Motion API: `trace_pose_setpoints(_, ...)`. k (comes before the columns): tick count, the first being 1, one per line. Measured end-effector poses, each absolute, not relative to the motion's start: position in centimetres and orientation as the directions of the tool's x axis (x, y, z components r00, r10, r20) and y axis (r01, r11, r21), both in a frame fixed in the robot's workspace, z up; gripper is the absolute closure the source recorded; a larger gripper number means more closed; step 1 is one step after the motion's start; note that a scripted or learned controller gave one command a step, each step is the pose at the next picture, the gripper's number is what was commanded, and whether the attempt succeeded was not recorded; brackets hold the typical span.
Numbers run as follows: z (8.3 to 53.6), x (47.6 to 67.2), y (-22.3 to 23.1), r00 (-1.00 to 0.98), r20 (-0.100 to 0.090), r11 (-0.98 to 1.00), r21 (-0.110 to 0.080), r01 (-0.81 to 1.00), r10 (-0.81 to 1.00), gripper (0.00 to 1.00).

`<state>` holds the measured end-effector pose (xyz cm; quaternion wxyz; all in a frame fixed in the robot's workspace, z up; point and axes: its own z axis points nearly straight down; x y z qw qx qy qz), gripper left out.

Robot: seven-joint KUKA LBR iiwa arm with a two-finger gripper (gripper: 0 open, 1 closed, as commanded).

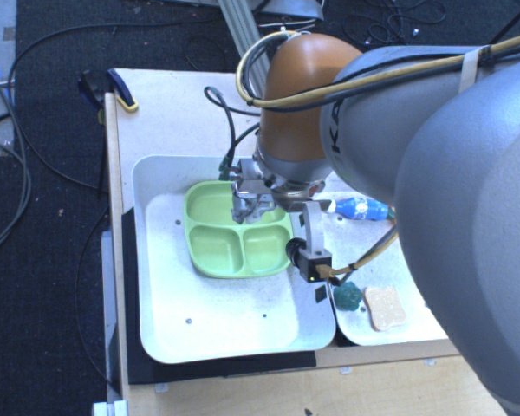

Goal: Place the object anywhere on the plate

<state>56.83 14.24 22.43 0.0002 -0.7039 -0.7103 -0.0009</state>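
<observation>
- Nearest you, the bare wooden tabletop (390,380) runs along the front edge of both bins.
- In the right bin (416,329), near its front, you see a tan sponge-like block (385,308) with a small dark green object (348,297) just beside it on its left.
- Further back in that bin lies a blue and white bottle-like item (361,207), partly hidden by the arm.
- In the left bin (217,319) sits the green sectioned plate (230,250), its compartments bare where you can see them.
- The pincer (251,204) hangs over the plate's far right part, above the ridge between compartments; you cannot tell how its jaws stand or whether anything sits between them.
- Behind it rises the orange band (303,85) of the grey arm.
- Farthest off, a yellow and blue clamp (121,92) lies at the board's back left corner.
</observation>
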Motion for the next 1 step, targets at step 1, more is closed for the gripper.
trace_pose_setpoints(1, 22.46, 56.82, 13.84, -0.003, 0.000, 0.003, 0.000, 1.000, 1.000, 0.00)
